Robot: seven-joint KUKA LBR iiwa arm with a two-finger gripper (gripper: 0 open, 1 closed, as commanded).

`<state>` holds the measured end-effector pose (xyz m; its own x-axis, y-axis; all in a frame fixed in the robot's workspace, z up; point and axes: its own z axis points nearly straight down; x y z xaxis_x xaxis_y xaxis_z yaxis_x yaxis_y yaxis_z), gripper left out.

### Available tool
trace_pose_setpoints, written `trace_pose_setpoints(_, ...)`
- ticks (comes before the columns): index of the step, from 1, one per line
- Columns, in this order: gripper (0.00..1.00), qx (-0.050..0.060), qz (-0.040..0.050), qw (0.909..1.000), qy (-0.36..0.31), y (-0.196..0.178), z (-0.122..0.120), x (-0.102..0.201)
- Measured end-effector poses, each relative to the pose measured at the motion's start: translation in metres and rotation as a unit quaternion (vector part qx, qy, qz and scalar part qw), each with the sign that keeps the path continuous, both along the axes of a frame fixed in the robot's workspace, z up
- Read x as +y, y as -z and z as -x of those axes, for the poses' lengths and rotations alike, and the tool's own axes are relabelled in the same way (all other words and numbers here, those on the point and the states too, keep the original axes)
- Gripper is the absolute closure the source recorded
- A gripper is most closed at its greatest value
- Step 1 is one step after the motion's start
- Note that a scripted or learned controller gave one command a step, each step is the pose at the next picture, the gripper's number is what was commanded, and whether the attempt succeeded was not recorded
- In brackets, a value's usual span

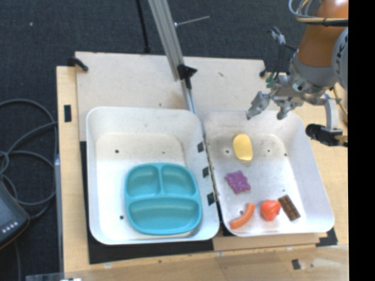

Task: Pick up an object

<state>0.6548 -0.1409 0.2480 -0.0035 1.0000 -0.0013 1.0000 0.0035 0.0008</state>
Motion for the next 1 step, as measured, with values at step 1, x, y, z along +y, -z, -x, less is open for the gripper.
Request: trace_pose_setpoints(1, 0.00, 0.000, 0.0005, 1.0000, 0.000, -0.0001, 0.0001, -0.0004)
